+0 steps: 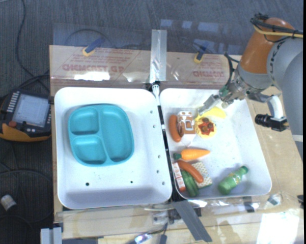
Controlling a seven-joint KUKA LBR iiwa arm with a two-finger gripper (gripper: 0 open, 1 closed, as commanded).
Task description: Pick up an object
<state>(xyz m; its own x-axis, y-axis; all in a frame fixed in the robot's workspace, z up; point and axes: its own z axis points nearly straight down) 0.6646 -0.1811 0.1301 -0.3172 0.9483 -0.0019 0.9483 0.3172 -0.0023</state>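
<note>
My gripper [212, 104] reaches down from the upper right into the back of the right bin [244, 136]. Its tip hangs just above a yellow piece [218, 114], beside a red toy food [206, 127] and a small white and brown box [186, 122]. An upright sausage [174, 127] lies left of the box. Nearer the front are a carrot [194, 154], a small hot dog [192, 172], a dark green vegetable [190, 186] and a green bottle [232, 180]. I see nothing lifted off the bin floor.
The left bin [81, 187] holds a teal divided plate [100, 134]. A wall [164, 141] separates the two bins. The grey and orange arm [262, 50] crosses the right bin's back right corner. A handheld device [25, 116] lies on the floor at the left.
</note>
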